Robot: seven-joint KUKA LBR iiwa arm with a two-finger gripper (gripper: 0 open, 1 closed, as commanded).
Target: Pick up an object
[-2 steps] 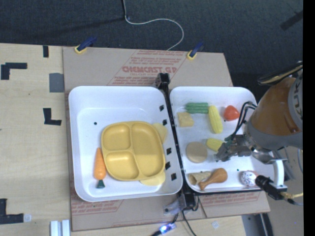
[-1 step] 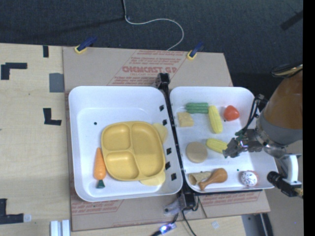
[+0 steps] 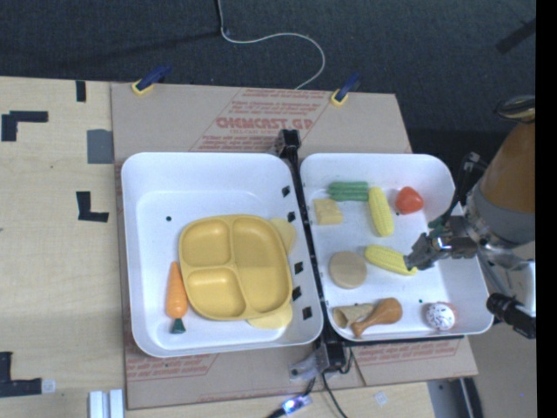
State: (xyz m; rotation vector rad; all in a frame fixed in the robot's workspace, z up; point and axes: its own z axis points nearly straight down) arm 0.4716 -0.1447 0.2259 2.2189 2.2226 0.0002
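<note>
A cardboard sheet (image 3: 261, 120) lies on the bench under two white bins, with dark carpet beyond it at twelve o'clock and a white cable (image 3: 278, 42) looping across that carpet. The left bin (image 3: 144, 190) holds a yellow divided tray (image 3: 233, 264), with a carrot (image 3: 176, 294) just beside it at nine o'clock and a pale yellow piece poking out from under its five o'clock edge. My arm reaches over the right bin (image 3: 435, 171) from three o'clock, and my claw (image 3: 426, 251) sits at the three o'clock end of a corn cob (image 3: 389, 259), right against its tip; I cannot tell whether my fingers are apart or together there. A second corn cob (image 3: 379, 211) lies at twelve o'clock of the first one, with a green pod (image 3: 348, 191) and a cheese cube (image 3: 327, 212) off at its ten o'clock and a tomato (image 3: 409, 200) at its three o'clock. A tan disc (image 3: 348, 270) rests at nine o'clock of the cob by my claw. A drumstick (image 3: 379, 313) and a speckled ball (image 3: 439, 317) lie along the six o'clock wall.
</note>
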